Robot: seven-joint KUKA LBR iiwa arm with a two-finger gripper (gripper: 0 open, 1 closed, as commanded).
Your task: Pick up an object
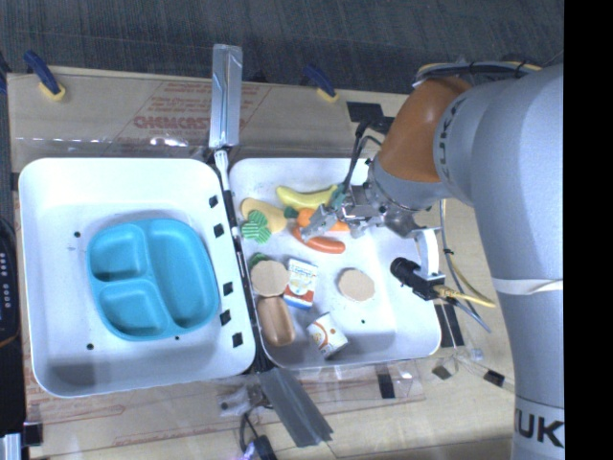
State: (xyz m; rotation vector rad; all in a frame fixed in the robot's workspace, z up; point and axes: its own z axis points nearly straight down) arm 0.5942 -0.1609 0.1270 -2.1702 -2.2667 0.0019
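Poised low over the right bin [383,319] — pick not yet made.

Found the gripper [337,215] low in the upper middle of the right bin, directly over an orange carrot toy [314,222]; could not tell it open or closed, nor holding or not. Saw the carrot lying between a yellow banana [305,196] just above it in the view and a red sausage [326,245] just below, with a green toy [256,226] nearer the left wall. Judged the carrot the likely target — probably hollow plastic, light and stiff, smooth enough to slip. Would take it across the thick middle, square to its length, not by the tapered end. Expected crowding to matter: might nudge banana or sausage on closing. Left aside the blue divided tray [151,278] in the left bin [57,218].
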